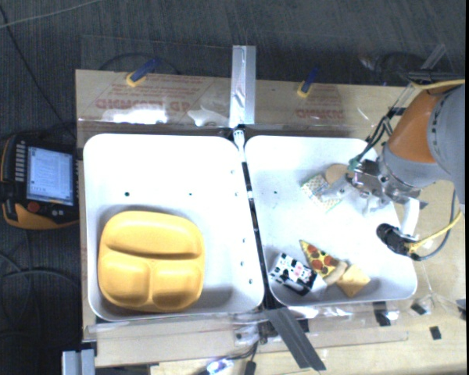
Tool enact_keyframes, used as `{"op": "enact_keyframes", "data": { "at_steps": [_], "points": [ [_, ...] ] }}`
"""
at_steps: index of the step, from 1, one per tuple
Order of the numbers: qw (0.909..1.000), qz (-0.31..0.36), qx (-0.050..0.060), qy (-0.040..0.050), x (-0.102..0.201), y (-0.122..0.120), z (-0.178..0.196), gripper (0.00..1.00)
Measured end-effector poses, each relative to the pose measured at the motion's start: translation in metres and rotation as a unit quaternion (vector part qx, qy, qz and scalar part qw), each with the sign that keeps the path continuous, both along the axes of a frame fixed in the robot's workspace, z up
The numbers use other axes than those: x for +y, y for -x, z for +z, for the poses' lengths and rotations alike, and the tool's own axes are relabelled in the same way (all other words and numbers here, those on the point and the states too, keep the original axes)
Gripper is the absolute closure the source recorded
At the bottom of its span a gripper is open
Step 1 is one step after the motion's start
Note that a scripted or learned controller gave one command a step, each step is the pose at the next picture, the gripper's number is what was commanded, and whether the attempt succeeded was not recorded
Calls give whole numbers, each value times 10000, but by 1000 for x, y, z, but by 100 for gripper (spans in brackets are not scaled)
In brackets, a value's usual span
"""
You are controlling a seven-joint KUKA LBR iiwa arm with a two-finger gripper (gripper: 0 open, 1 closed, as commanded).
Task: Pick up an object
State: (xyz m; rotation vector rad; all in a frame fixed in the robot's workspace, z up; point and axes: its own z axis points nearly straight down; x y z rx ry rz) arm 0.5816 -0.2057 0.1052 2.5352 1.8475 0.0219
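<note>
Camera view, looking down at a slant on both bins: I have the arm reaching in from the right, its gripper (362,180) low over the right bin (285,209), just beside a small pale speckled object (322,187) that lies near the bin's upper middle. A rounded tan piece (338,173) sits touching or just beside that object, right at the tool's tip; I cannot tell whether it is a separate thing or part of the gripper. Along the bin's near wall lie three more candidates, packed close: a black-and-white patterned block (291,273), a toy pizza slice (319,258) and a tan wedge (353,280). The left bin (164,155) bears one large yellow loaf-shaped object (150,258).

As I judge it, the step in hand is closing on the speckled object. To do it well I would want the tool centred squarely over that piece rather than at its edge, pressed low enough to catch something that looks thin and flat against the bin floor, and lifted straight up so it does not slide out. The crowded trio at the near wall looks harder to separate cleanly.

As for the jaws, from this height the wrist and cabling hide them: whether they stand spread or pressed together I cannot tell, and I see nothing clearly pinched between them.
</note>
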Motion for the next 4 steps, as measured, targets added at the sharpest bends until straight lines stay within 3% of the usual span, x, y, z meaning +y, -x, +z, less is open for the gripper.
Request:
{"op": "enact_keyframes", "data": {
  "at_steps": [1,2,3,4],
  "points": [
    [10000,66,0,-35,-1,-23,-10,0],
    [9994,339,91,40,-11,-13,128,0],
    [9996,258,95,28,21,-2,-13,0],
    [9910,1339,30,0,2,-52,-16,0]
  ]
}}
